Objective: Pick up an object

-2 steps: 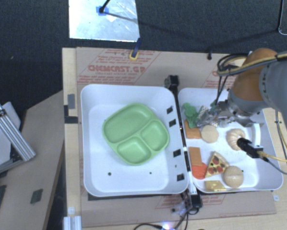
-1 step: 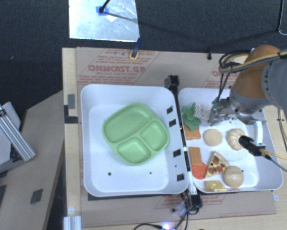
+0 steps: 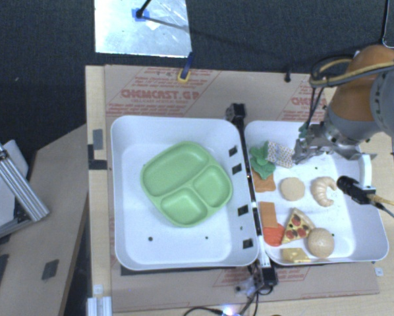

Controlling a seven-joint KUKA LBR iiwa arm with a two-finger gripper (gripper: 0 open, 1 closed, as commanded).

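The toy food lies in the right bin (image 3: 375,242): a croissant (image 3: 323,190), round biscuit (image 3: 292,189), pizza slice (image 3: 296,227), bread roll (image 3: 320,242) and green leaf (image 3: 261,161). The gripper (image 3: 301,149) hovers low over the bin's rear, near a speckled piece (image 3: 280,153); its state cannot be told. The left bin (image 3: 128,242) holds a green divided plate (image 3: 186,184).

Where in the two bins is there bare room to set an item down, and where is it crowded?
Free: the left bin floor around the green divided plate, widest along the front and left walls. In the right bin, a strip between the croissant and right wall. Crowded: its left side, from the green leaf toy to the pizza slice.
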